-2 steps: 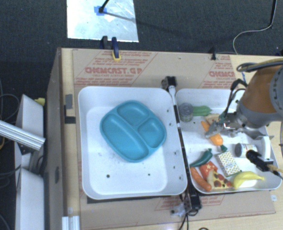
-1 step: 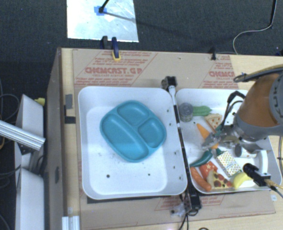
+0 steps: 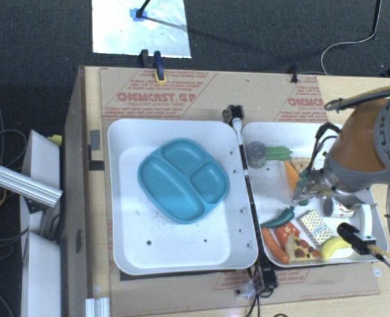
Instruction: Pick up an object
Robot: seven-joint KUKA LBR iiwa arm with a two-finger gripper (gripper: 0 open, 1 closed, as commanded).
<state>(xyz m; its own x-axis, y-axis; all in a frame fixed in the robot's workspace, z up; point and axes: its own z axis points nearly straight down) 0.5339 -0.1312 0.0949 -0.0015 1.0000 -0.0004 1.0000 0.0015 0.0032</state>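
Observation:
My gripper [image 3: 305,191] hangs low in the right bin [image 3: 268,178], reaching in from the right. Just to its upper left lies an orange carrot [image 3: 291,174]. Below it sits a small patterned block [image 3: 316,226], and a green pepper [image 3: 279,218] lies to the lower left. Along the bin's front edge are a pizza slice [image 3: 301,247], red food pieces [image 3: 275,240] and a yellow fruit [image 3: 336,246]. A grey can [image 3: 256,153] and a green leafy piece [image 3: 278,153] lie at the back left of the bin. Nothing can be seen between the fingers.
The left bin [image 3: 132,243] holds a blue divided plate [image 3: 183,179] near its middle. A divider with a black clip [image 3: 234,114] runs between the bins. A white object with a red mark [image 3: 341,207] lies under the wrist.

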